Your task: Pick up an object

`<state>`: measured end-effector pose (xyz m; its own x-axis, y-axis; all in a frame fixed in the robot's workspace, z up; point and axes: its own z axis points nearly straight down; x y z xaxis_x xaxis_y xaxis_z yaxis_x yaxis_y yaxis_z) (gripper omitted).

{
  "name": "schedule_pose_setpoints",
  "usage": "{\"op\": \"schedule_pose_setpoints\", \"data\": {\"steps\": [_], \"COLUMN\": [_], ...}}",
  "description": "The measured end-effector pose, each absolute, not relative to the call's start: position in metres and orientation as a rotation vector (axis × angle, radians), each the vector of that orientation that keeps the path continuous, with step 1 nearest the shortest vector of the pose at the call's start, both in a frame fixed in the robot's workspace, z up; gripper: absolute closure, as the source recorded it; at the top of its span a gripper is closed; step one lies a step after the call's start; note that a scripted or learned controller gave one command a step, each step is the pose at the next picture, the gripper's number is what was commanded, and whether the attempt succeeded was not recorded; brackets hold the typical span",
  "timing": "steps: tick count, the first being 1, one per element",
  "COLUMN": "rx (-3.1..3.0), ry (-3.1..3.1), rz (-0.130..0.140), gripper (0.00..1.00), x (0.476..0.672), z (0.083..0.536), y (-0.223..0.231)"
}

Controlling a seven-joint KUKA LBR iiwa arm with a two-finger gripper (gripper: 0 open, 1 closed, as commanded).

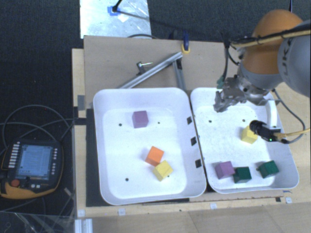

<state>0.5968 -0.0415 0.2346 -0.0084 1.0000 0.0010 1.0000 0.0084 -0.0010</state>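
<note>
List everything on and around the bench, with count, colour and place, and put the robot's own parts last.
bins: 2, white, side by side on the bench, left bin and right bin
purple cubes: 2, one at the far part of the left bin, one at the right bin's near edge
orange cube: 1, left bin middle
yellow cubes: 2, one touching the orange cube, one in the right bin's right part
green cubes: 2, dark green, right bin near edge
metal rod: 1, grey, behind the left bin
teach pendant: 1, dark with orange base, floor at left
arm: 1, grey with orange band, from the right
gripper: 1, dark, over the right bin's far part
</note>
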Motion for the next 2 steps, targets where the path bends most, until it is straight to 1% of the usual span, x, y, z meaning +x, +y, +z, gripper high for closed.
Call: {"op": "schedule_pose_setpoints", "data": {"steps": [1, 2], "rx": [-2.208, -2.207], "ry": [-2.231, -2.233], "rz": [-0.001, -0.004], "gripper": [1.0, 1.0], "x": [0.582, 0.56], "z": [0.225, 0.237], "y": [0.014, 0.067]}}
